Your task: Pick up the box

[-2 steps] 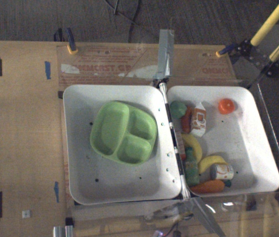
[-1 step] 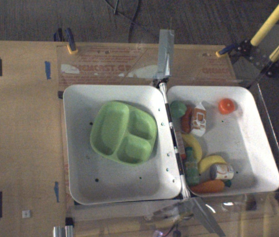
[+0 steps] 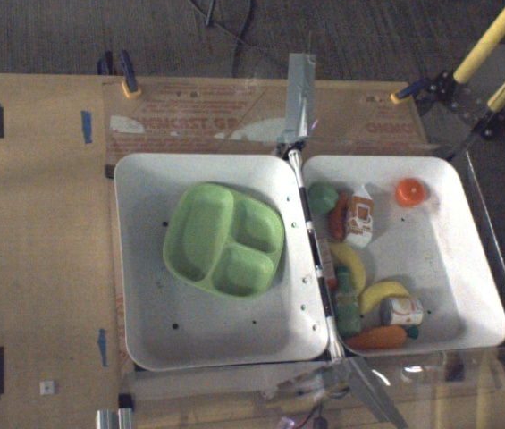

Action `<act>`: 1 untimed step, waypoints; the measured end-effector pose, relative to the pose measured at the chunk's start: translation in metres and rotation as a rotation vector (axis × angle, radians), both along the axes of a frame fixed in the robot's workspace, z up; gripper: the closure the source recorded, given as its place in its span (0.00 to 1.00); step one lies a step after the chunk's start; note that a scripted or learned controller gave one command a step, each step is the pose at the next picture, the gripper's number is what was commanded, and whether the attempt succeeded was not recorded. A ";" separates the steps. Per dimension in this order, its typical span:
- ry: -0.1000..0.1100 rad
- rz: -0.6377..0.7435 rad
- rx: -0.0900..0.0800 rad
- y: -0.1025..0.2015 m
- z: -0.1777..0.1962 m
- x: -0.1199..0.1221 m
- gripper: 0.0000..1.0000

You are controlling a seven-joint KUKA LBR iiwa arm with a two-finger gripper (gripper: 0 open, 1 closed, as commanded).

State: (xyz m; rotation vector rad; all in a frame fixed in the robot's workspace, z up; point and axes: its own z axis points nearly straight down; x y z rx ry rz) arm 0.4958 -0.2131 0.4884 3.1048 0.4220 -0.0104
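The box [image 3: 358, 217] is a small white and orange carton lying in the right bin [image 3: 449, 275], near its upper left. A reddish sausage-shaped toy [image 3: 338, 219] lies against the box's left side and a green round toy [image 3: 321, 197] sits just beyond that.
The left bin [image 3: 145, 311] holds a green divided plate [image 3: 225, 238]. In the right bin lie an orange round toy [image 3: 409, 191], two bananas [image 3: 382, 293], a small can [image 3: 401, 311], a carrot [image 3: 377, 337] and a green bottle [image 3: 348, 304]. Yellow-handled clamps [image 3: 493, 34] stand at the upper right.
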 end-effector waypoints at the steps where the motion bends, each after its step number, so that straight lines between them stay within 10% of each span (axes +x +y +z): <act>1: 0.001 0.001 0.000 0.001 0.000 0.000 0.00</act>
